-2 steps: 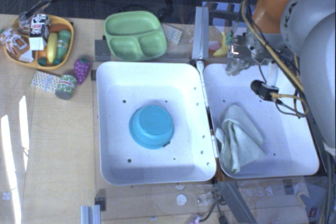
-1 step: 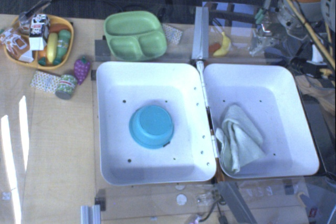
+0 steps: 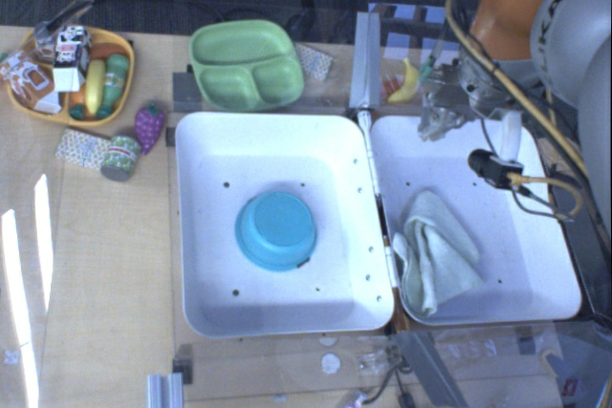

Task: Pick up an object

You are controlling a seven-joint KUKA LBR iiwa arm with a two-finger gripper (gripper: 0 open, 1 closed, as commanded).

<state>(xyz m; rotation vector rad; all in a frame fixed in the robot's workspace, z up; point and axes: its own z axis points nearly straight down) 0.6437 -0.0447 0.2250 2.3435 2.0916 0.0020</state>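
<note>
Over the right bin's (image 3: 535, 301) far edge hangs the tool (image 3: 445, 119); I cannot tell its state. Near that bin's near-left corner lies a crumpled cloth (image 3: 440, 258), likely to slip or bunch. A blue bowl (image 3: 277, 229) sits mid left bin (image 3: 206, 301).

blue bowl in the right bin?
No, the blue bowl sits upside down in the left bin; the right bin holds a crumpled cloth.
</note>
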